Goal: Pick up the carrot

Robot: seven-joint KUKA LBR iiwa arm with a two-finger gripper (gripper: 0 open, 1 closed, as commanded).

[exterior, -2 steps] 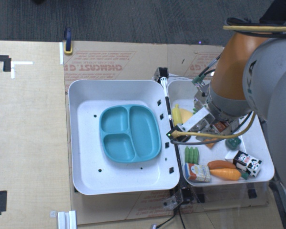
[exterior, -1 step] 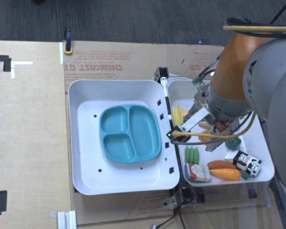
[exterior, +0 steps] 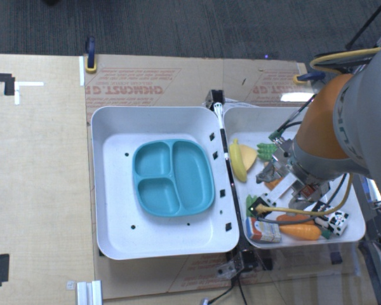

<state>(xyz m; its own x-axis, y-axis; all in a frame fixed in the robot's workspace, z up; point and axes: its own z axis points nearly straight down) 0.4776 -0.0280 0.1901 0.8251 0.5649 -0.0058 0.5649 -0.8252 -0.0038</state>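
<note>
Orange carrot (exterior: 300, 232), one, lies in right bin (exterior: 359, 227); claw (exterior: 271, 172) grip unclear.

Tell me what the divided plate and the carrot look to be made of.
The divided plate looks like moulded plastic: uniform teal, smooth rounded compartment walls, soft sheen. The carrot seems to be a plastic or rubber toy: even orange, smooth skin, though the view is too coarse to be sure.
</note>
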